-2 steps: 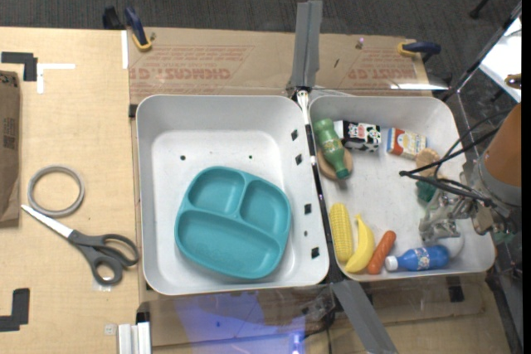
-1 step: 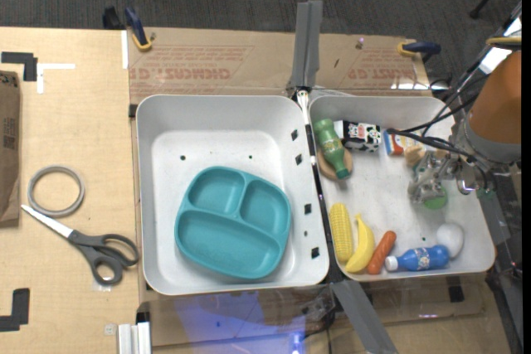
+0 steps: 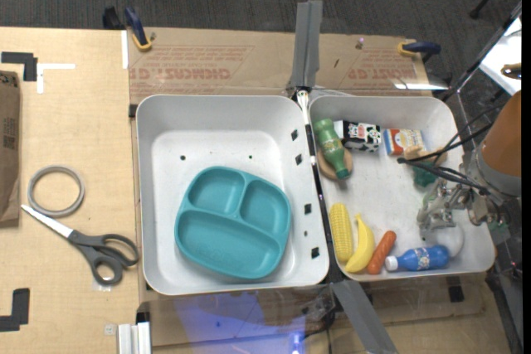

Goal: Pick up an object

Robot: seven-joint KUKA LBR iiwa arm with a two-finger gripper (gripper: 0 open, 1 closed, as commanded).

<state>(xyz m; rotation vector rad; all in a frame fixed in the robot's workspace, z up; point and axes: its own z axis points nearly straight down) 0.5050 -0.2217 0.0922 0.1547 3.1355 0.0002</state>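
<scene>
You are looking down on two white bins; take the right bin [image 3: 390,99] as your landmark. At its right wall the gripper [image 3: 438,207] hangs low over the floor of the bin, a tangle of metal and dark cables that blurs into the white plastic, so you cannot tell whether its fingers are apart or together, or whether anything sits between them. A small teal object [image 3: 425,176] shows just above the gripper, partly behind the cables; what it is cannot be made out. The arm [image 3: 502,149] enters past the bin's right wall, its orange band cut off at the picture's edge.

Along the bin's near wall lie a blue-labelled bottle [image 3: 419,259], an orange carrot [image 3: 381,251], a banana [image 3: 360,244] and a corn cob [image 3: 339,231], side by side. Toward its far wall rest a green bottle [image 3: 329,145] on a tan piece, a black-and-white carton [image 3: 362,134] and a red-and-white box [image 3: 404,142].

Left of the right bin, the left bin [image 3: 166,116] holds a teal divided plate [image 3: 233,221]. Further left, scissors [image 3: 87,243] and a tape roll [image 3: 56,190] lie on the bench.
</scene>
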